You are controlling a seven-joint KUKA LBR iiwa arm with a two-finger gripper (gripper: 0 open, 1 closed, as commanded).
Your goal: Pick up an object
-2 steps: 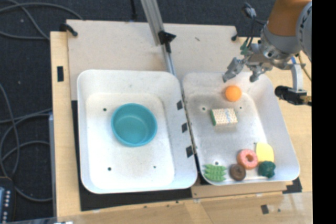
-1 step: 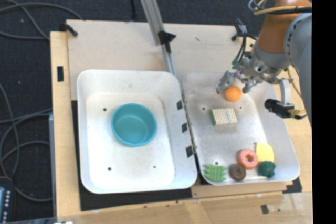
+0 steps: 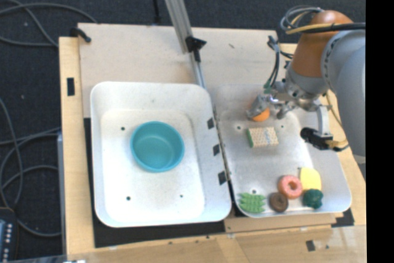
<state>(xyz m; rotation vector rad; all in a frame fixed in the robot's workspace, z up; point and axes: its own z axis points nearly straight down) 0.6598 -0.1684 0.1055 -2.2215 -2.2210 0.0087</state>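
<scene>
At the right bin's [image 3: 345,185] upper edge the tool [image 3: 269,106] appears to pinch a small orange object [image 3: 261,114], seemingly light, smooth, rounded, best gripped across its middle.

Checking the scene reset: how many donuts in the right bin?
2, both near the front edge of the right bin: pink donut and brown donut touching it. Others may be hidden under the arm.

A small orange object [image 3: 261,113] lies at the right bin's [image 3: 271,169] upper end
</scene>
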